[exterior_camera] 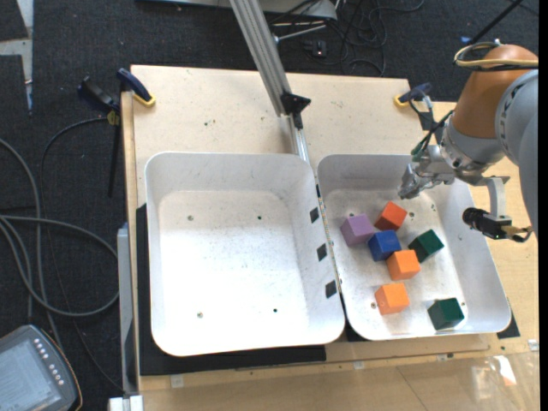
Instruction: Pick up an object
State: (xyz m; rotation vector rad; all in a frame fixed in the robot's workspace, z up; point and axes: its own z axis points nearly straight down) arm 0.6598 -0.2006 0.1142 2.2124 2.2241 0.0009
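While the arm [501, 110] reaches in from 3 o'clock, its gripper [414, 183] hangs over the upper part of the right bin [479, 268], at about 12 o'clock from the cluster of blocks. How the gripper is set can't be told, it's too small and dark at this slant. No block shows in its grasp; all lie on the bin floor.

Seven blocks in the right bin. Red-orange block [393, 216] nearest the gripper, just at 7 o'clock from it, apart from the tip. Purple block [358, 228] at 9 o'clock from the red-orange one, close beside it. Blue block [384, 244] at 6 o'clock from the red-orange one, touching or nearly touching the purple one, can't tell which. Dark green block [426, 245] at 3 o'clock from the blue. Orange block [403, 265] just at 5 o'clock from the blue, looks in contact. Second orange block [392, 298] further toward 6 o'clock, apart from the cluster. Second green block [446, 312] at 4 o'clock from that, near the bin's lower right corner.

Left bin [171, 187] sits at 9 o'clock beside the right bin, rims meeting. Both rest on a pale bench [214, 110]. A grey metal pole [261, 45] slants from 12 o'clock down to where the bins meet.
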